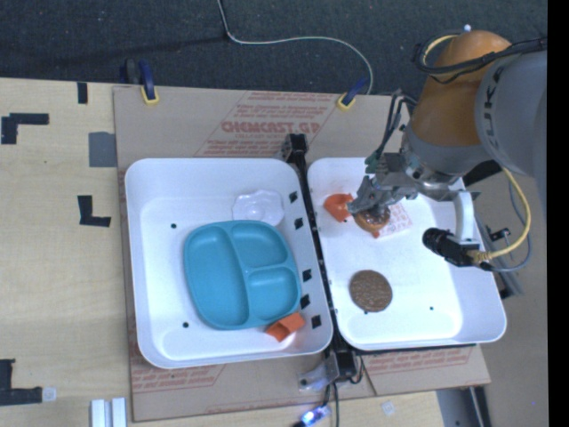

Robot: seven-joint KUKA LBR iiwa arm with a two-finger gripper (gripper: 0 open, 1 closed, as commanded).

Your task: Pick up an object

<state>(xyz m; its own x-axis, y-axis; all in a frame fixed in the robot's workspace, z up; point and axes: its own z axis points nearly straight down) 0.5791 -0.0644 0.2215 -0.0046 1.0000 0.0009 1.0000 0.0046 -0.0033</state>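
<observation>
Lying closest to the camera, a small orange plastic piece [284, 328] is resting at the near edge of the left white bin [147, 238], touching the near corner of a turquoise three-compartment plastic tray [240, 272]. A clear, crumpled plastic item [259, 206] is sitting just beyond the far edge of that tray. A black divider strip [307, 229] is running between the left bin and the right white bin [476, 314].

Inside the right bin, a round brown disc [370, 290] is lying flat toward the near side, well apart from the arm. Farther back, an orange rounded object [337, 206] is sitting near the divider, just beside a small orange-red item [372, 221] that is resting on or against a white card with red print [397, 220]. The two-finger gripper [372, 201] is hanging directly over that orange-red item, and its body is blocking the view of the contact point, so whether the pincer is open, closed or gripping cannot be told. A black cylindrical fitting [449, 244] with a yellow cable is projecting from the wrist over the right side of the bin. Both bins are standing on a brown cardboard sheet [204, 123] held by clamps at its far edge.
</observation>
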